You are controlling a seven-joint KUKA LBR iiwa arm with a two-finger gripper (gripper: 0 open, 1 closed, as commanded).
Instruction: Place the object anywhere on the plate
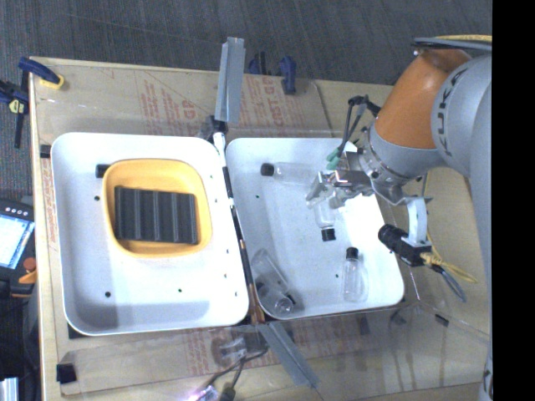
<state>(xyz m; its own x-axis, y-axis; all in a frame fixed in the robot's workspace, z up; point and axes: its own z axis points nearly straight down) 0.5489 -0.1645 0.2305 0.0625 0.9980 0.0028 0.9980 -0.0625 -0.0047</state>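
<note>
A yellow plate (pixel 155 174) with a dark ribbed centre lies in the left white bin (pixel 84 299). Several clear plastic bottles with black caps lie in the right white bin (pixel 251 190). One bottle (pixel 325 215) sits directly under my gripper (pixel 324 192), its cap pointing toward the front of the bin. The gripper hangs over the middle of the right bin, and the bottle's upper end is hidden behind it. I cannot see whether that bottle is gripped or merely lying below. The plate is well off to the left of the gripper.
Another bottle (pixel 280 172) lies near the right bin's back wall, one (pixel 353 276) at its front right, and one (pixel 272 284) in its front left corner. A ridge between the two bins (pixel 234 224) separates them. The arm's orange band (pixel 418 98) looms at the right.
</note>
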